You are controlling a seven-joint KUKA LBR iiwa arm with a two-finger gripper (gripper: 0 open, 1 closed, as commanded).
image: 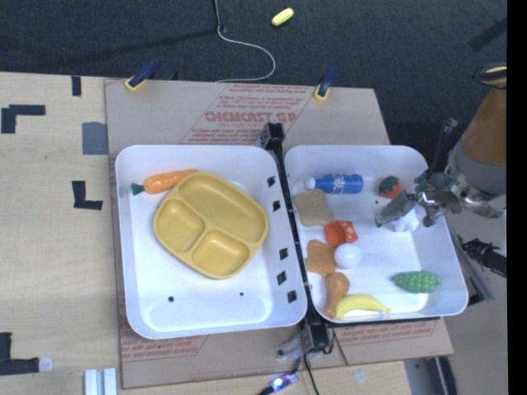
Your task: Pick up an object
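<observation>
My gripper [408, 216] hangs low over the right side of the right bin [445, 257], and its two grey fingers look spread with nothing between them. Just up and left of it lies a small red fruit with a green top [389, 187]. A blue bottle [338, 184] lies at the bin's far edge. A tan slice [314, 208], a red piece [340, 233], a white egg [347, 256] and an orange piece [319, 256] sit in the left half. A brown drumstick [336, 286], a banana [362, 305] and a green bumpy piece [416, 281] lie along the near edge.
The left bin [136, 245] holds a yellow divided plate [212, 223] and an orange carrot [165, 182] at its far left corner. A black divider with clips [284, 220] runs between the bins. A yellow item [282, 16] and a thin cable [247, 44] lie on the dark floor beyond.
</observation>
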